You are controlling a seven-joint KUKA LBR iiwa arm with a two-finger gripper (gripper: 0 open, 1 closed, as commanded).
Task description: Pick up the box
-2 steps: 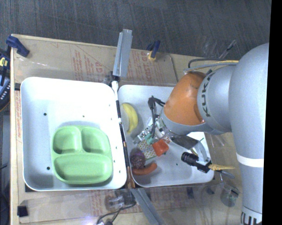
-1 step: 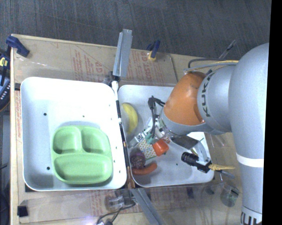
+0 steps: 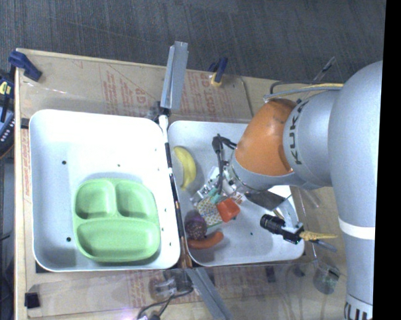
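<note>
Camera view: the arm (image 3: 301, 140) reaches over the right bin (image 3: 276, 255), and its gripper (image 3: 220, 187) hangs low over a tight cluster near that bin's left wall. Whether the jaws are open or closed cannot be told; the wrist hides them.

The box (image 3: 211, 213), a small patterned carton, lies in that cluster, touching a red block (image 3: 229, 209) and a purple fruit (image 3: 196, 223), with a sausage (image 3: 205, 240) toward the near edge and a banana (image 3: 185, 166) toward the far edge.

The crowding is the risk: a descent could catch the block instead or nudge the box against the wall.

The left bin (image 3: 49, 136) bears a green tray (image 3: 117, 220).
</note>
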